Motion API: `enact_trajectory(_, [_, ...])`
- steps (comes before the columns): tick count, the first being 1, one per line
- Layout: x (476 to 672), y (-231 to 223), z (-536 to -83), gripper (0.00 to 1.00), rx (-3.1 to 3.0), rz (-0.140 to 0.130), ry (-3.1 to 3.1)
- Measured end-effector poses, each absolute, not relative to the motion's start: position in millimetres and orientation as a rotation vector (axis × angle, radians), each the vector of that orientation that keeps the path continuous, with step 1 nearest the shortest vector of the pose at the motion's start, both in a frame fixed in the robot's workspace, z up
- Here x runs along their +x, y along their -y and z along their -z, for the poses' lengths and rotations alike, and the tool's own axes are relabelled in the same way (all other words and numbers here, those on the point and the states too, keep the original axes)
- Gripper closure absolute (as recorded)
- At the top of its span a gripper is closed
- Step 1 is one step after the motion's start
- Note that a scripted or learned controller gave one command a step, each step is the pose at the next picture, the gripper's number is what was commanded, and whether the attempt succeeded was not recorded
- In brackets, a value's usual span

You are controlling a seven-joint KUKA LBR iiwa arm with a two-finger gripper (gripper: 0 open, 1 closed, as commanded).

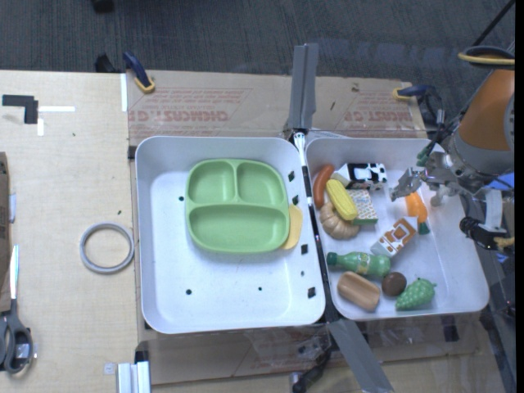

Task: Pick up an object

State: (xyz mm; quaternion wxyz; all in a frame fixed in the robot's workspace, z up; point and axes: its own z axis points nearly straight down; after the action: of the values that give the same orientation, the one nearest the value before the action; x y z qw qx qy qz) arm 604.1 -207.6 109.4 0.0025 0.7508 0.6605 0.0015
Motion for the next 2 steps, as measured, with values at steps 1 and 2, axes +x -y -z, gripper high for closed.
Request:
enact_trajectory(1, [612.7,208.6,-107.4,0.00,2.407,-0.028,-1.994])
enact_trajectory(2, [622.8,209.2,-107.5,0.00,2.402,-0.028,-2.004])
